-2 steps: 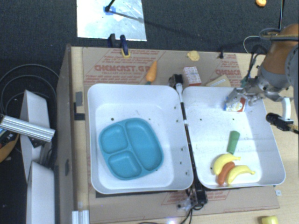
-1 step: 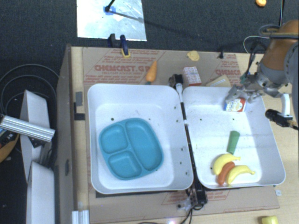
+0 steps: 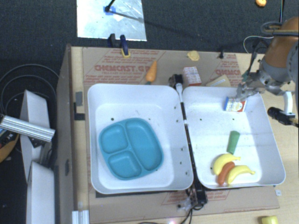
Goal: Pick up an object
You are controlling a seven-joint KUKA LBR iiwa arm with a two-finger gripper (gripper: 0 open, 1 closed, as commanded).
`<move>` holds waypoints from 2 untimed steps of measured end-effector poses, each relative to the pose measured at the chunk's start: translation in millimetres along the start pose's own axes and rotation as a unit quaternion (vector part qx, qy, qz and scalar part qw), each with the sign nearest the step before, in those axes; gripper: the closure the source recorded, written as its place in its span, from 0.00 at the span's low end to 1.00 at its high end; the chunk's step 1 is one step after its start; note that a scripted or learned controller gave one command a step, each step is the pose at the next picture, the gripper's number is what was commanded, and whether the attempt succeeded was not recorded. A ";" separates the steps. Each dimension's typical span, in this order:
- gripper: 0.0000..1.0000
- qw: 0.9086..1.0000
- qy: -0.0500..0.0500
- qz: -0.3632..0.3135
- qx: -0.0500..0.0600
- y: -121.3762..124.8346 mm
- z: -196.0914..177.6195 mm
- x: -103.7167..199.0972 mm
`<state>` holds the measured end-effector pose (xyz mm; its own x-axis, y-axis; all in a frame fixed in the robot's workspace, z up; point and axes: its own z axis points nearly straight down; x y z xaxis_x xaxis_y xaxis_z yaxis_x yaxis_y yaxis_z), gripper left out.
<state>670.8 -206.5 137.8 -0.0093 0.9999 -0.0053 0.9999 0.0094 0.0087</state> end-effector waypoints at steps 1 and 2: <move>0.00 1.000 0.000 -0.001 0.001 -0.1 0.5 0.3; 0.00 1.000 0.001 0.002 0.002 -1.3 -4.8 0.0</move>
<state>669.4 -206.5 142.6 -0.0057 1.0000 -0.0030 1.0000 0.0057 0.0042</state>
